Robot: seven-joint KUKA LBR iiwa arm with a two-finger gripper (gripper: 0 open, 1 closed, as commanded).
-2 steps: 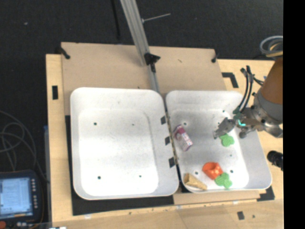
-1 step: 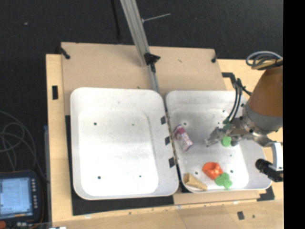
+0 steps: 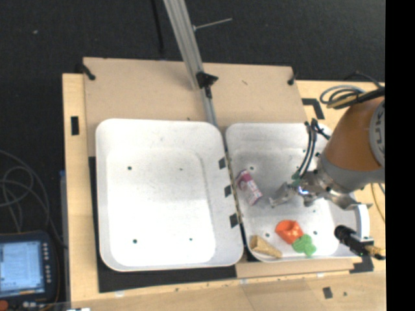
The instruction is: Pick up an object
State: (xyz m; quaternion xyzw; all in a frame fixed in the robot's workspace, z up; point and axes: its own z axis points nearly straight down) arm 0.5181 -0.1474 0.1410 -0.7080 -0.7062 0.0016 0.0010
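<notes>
While the gripper (image 3: 283, 196) hangs over the right bin (image 3: 272, 138), I cannot tell its state — nothing visibly held. A pink packet (image 3: 249, 186) lies just left; descending here, it could miss or nudge the packet against the wall.

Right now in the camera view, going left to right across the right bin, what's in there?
Pink and white packet → tan wedge → hand → orange-red object → green object, all in the right bin.
</notes>
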